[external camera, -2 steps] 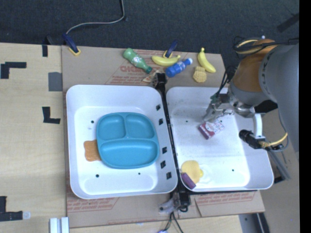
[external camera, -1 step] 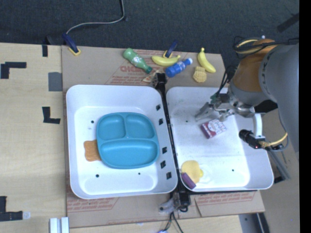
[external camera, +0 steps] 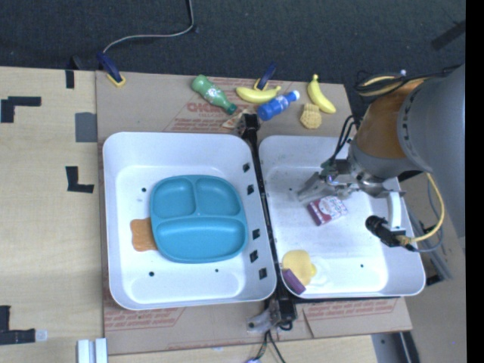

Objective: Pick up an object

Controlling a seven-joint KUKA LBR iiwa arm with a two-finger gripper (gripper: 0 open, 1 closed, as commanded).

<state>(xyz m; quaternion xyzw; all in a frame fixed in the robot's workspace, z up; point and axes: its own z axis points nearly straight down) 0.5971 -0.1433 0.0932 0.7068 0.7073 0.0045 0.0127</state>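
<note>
The gripper (external camera: 327, 187) is seen right of frame centre, fingers spread apart, just above a maroon packet (external camera: 327, 210) in the right bin (external camera: 393, 282).

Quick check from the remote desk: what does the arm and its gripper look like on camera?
The arm is a bulky grey body with an orange band above the wrist. Yellow and black cables loop around it. The gripper is grey metal, and a black cylindrical fitting sticks out beside it.
</note>
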